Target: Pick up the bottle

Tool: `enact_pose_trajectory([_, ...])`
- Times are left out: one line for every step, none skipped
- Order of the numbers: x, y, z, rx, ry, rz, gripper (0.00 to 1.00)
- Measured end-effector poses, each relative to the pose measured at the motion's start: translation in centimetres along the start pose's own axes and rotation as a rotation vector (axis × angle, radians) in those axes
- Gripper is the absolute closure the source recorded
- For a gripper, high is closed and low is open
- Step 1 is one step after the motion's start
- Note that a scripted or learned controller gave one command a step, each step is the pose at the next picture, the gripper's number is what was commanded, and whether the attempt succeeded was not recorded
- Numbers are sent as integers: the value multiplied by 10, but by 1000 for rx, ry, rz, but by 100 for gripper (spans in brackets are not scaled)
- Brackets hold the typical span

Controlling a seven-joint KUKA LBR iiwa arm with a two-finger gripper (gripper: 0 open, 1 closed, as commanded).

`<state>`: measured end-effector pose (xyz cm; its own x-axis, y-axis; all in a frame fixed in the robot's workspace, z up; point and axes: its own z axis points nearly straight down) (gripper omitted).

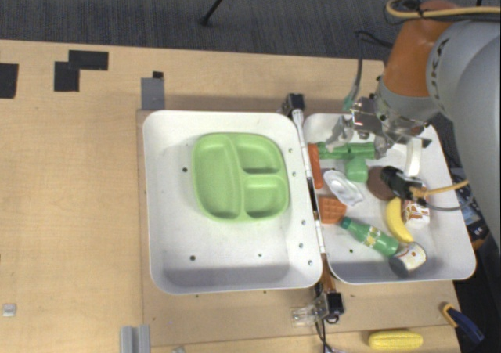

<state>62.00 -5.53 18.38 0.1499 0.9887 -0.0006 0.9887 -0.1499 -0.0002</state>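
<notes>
Overhead slanted view of the workcell. Two shallow white bins sat side by side on the tan tabletop (78, 210). The left bin (168, 265) held a green divided plate (239, 175), lying flat near the bin's centre, its three compartments facing up. The right bin (446, 261) held a clutter of small things. The bottle (369, 237), green with a lighter label band, lay on its side in the near half of this bin, its neck pointing toward the divider between the bins and its base toward the near right corner. Just beside its base lay a yellow banana (398, 221), and beyond that a grey-and-white cylindrical object (409, 259) at the bin's near edge. An orange block (331, 210) lay close to the bottle's neck, with a crumpled clear wrapper (343, 187) just above it. A green flat piece (354, 154) lay across the far part of the bin.

The grey arm (470, 93) with its orange band (409, 58) reached in from the right, and the jaws (362, 126) stood over the far part of the right bin, above the green flat piece and well apart from the bottle. Whether the jaws were open or closed could not be told from this view. A yellow object (395, 339) lay on the tabletop in front of the right bin.
</notes>
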Motion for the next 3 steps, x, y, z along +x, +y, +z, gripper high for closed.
enact_pose_trajectory([-33, 8, 98, -4, 1, -15, 0])
enact_pose_trajectory([-32, 9, 87, -7, 1, -20, 100])
enact_pose_trajectory([61, 13, -2, -3, 2, -9, 100])
